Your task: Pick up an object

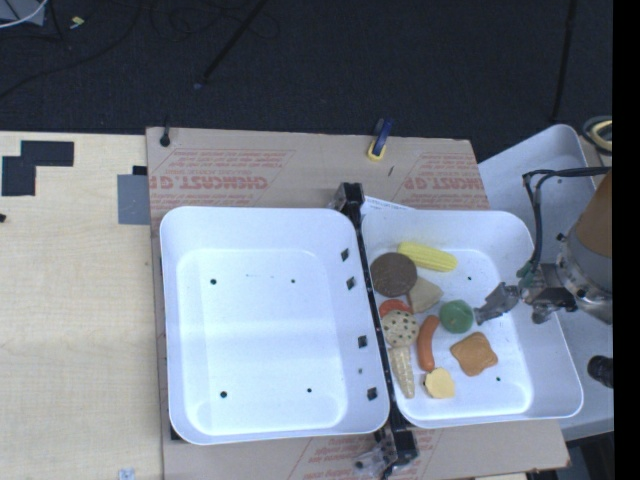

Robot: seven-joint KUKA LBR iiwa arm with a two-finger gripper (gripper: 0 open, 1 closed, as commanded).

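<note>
The gripper (pixel 494 305) sits low over the right bin (pixel 545 388), reaching in from the right, with nothing between its fingers; whether they are spread or pressed together cannot be told. Its tip lies just right of the green ball (pixel 456 315). The objects to pick cluster in the right bin's left half: a yellow corn cob (pixel 428 257), a brown disc (pixel 393 273), an orange sausage (pixel 427 343), a toast piece (pixel 473 353) and a yellow round piece (pixel 439 384). The left bin (pixel 190 268) adjoins it on the counter (pixel 70 318).
</note>
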